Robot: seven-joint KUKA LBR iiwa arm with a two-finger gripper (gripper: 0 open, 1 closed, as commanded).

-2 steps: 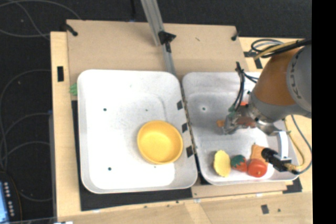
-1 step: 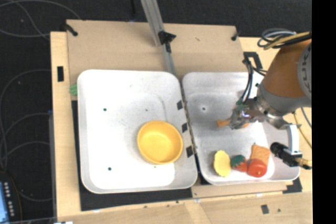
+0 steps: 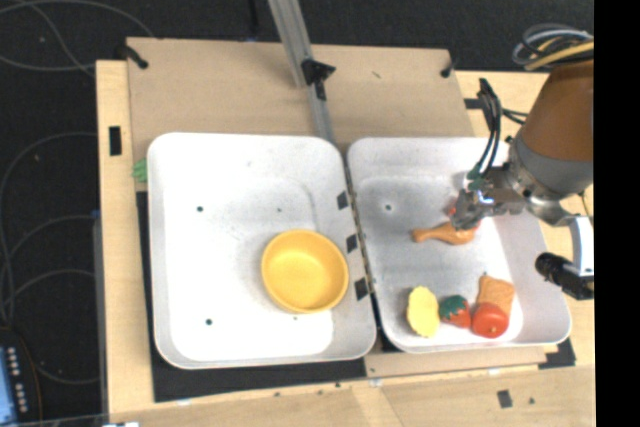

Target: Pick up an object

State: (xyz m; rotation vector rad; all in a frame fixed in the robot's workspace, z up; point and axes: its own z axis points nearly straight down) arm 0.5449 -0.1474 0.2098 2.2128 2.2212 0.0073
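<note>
In the right bin an orange-brown drumstick-shaped toy lies near the middle. My gripper hangs right above its right end, close to it or touching it. Along the bin's front edge sit a yellow lemon-like toy, a small green piece, a red tomato and an orange carrot-like piece. The left bin holds a yellow bowl.
A grey metal pole slants from the top of the view down to the gap between the bins. The arm's orange band and grey wrist hang over the right bin's right side. Black cables lie on the floor at left.
</note>
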